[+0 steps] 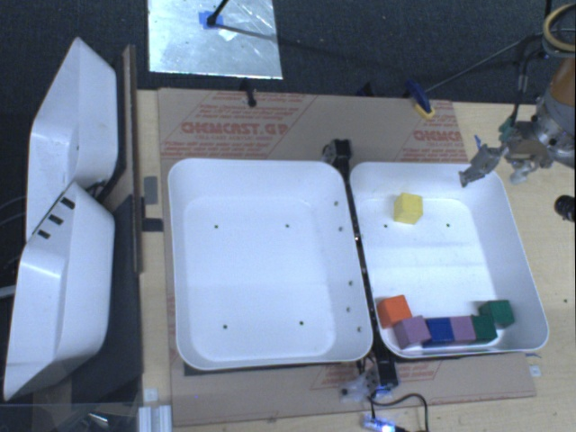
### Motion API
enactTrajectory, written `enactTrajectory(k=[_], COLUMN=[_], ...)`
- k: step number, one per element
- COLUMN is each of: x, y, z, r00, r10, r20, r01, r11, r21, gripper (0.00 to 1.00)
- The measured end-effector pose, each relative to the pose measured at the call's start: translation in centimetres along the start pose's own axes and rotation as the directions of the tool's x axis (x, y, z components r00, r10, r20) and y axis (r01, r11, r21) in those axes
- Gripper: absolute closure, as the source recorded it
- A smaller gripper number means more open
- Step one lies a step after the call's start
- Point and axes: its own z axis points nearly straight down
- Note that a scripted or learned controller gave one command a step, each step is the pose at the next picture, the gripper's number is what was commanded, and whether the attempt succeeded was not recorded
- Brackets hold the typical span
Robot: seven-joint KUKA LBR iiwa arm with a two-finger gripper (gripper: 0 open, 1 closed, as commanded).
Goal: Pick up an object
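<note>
Six blocks sit in the right bin, none in the claw.

Near edge of that bin, a row packed along the front wall: orange block at the left end, purple block touching it just in front, then blue block, a second mauve block, and green block at the right end, beside a darker green piece I can't separate cleanly from it. All of them touch or nearly touch their neighbours.

Further back, yellow block sits alone on the bin floor, well apart from the row, near the back wall.

Left bin sits beside the right one, rims touching along the middle.

Claw hangs over the right bin's back-right corner, near the rim, well apart from the yellow block and far from the front row. Nothing visible between its fingers; can't tell how far apart they stand, too small and blurred.

Behind the bins, the counter carries a printed cardboard sheet, and a shiny metal plate lies beyond it.
</note>
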Motion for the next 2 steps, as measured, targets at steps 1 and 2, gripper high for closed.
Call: enactTrajectory(k=[1, 2], x=[0.7, 5.2], y=[0.2, -0.6], z=[16.3, 15.5], r00=[1.000, 1.000], r10=[0.000, -0.003], r20=[-0.003, -0.001], r01=[0.000, 0.003], r11=[1.000, 1.000], r21=[0.013, 0.000], gripper=[0.00, 0.00])
